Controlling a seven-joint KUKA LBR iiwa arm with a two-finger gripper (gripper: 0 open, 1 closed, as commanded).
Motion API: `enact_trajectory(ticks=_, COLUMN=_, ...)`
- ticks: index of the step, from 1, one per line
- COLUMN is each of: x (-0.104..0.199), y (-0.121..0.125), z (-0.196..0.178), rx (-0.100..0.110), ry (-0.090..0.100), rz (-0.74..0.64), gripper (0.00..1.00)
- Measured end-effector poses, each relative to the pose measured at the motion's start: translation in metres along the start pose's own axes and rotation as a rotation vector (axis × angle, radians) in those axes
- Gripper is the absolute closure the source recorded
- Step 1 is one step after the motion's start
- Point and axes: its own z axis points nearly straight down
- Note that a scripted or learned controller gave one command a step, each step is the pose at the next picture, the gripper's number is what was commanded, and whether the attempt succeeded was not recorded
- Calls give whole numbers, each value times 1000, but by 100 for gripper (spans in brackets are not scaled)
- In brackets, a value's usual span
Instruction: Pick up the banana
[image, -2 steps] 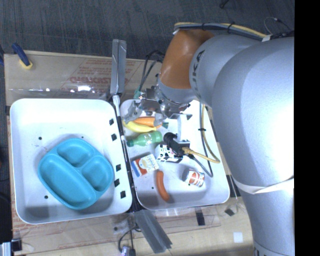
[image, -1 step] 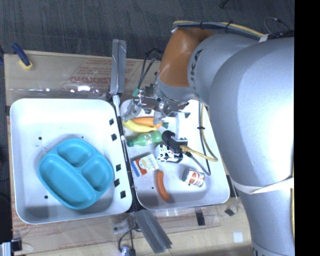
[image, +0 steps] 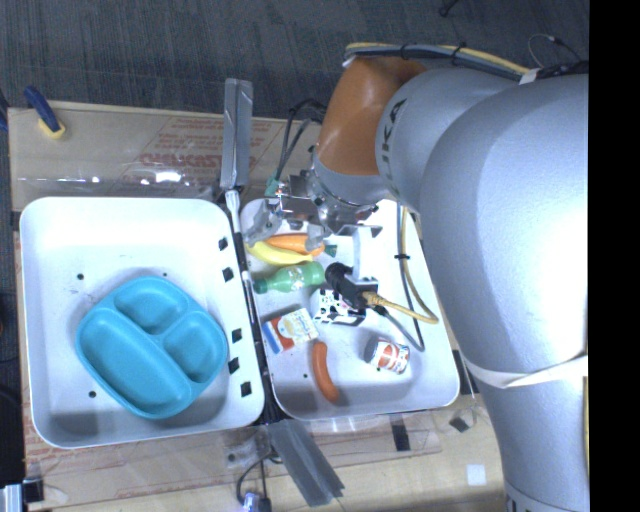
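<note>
The grey arm (image: 500, 250) reached in from the right, its orange band (image: 355, 115) above the far end of the right bin (image: 435, 385). The gripper (image: 300, 215) hung low over that bin's far left corner, just above the banana (image: 272, 253); whether it was spread or pressed together could not be told from this angle. The banana lay near the bin's left wall, touching an orange carrot (image: 290, 241) on its far side and a green bottle (image: 290, 279) on its near side. Nearer the camera in the same bin lay a small carton (image: 297, 325), a sausage (image: 323, 371), a red and white can (image: 390, 356) and a black and white toy (image: 340, 305). The left bin (image: 50, 230) held 1 blue tray (image: 150, 345) with 3 compartments. Both bins sat side by side on the surface (image: 130, 150).
</note>
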Motion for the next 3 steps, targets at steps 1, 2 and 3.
enact_trajectory(ticks=1, x=0, y=0, z=-10, rx=1, ry=0, rz=-4, gripper=100)
enact_trajectory(ticks=2, x=42, y=-12, z=-33, rx=-6, ry=-2, rz=-105, gripper=100)
enact_trajectory(ticks=3, x=-35, y=-91, z=-18, rx=0, ry=-1, rz=-279, gripper=100)
